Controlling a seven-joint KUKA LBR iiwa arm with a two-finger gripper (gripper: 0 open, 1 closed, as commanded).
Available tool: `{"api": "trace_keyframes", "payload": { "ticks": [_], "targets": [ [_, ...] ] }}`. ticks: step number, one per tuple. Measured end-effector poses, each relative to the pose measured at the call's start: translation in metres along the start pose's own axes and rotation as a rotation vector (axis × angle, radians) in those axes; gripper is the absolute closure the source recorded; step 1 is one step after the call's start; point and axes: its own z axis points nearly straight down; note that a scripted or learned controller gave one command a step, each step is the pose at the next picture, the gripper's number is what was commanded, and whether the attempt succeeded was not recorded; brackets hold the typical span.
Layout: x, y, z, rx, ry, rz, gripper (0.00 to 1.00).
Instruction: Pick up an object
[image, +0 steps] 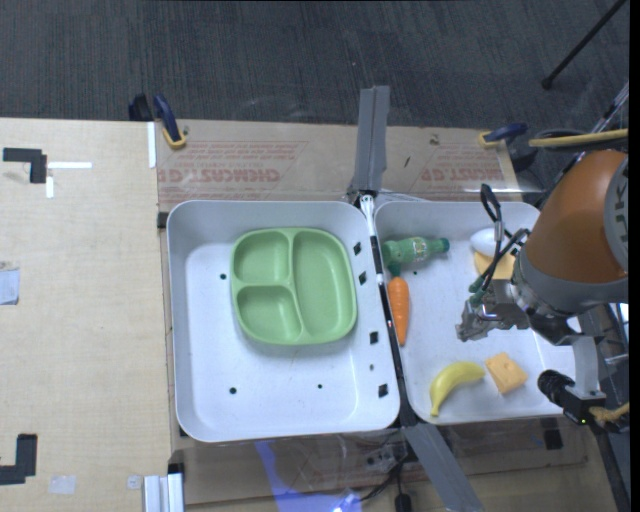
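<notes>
The right bin (440, 300) holds a green bottle (414, 250) lying on its side at the back and an orange carrot (399, 308) along the left wall. A yellow banana (455, 383) and a yellow-orange cheese wedge (506, 373) lie near the front. My gripper (479, 324) hangs over the bin's middle right, just above and behind the cheese wedge and to the right of the carrot. I see nothing in it. A white and yellow object (487, 248) at the back right is partly hidden by the arm.
The left bin (200, 380) holds a green divided plate (295, 285). A grey divider bar (372, 140) runs between the bins. The arm's orange band (585, 225) covers the right bin's right side. Blue clamps (165, 118) sit at the back of the bench.
</notes>
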Motion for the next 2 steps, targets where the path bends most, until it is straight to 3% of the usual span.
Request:
{"api": "trace_keyframes", "payload": {
  "ticks": [1,2],
  "targets": [
    [0.0,0.0,0.0,0.0,0.0,0.0,0.0],
    [-0.027,-0.001,0.1,0.002,0.001,0.103,0.0]
  ]
}}
